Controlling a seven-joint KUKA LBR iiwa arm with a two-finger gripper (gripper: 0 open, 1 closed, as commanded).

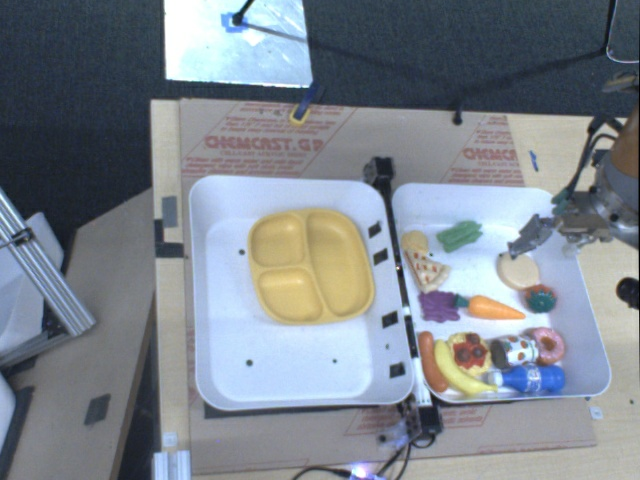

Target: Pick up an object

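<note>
Camera view puts the gripper (527, 240) over the right bin (600, 368), near its far right corner, fingers slightly parted and holding nothing. Just below it lies a pale flat bread slice (518, 270). I'd judge it a light, stiff plastic toy, smooth and thin, best pinched across its narrow width. A toy carrot (495, 308) sits nearby.
</note>
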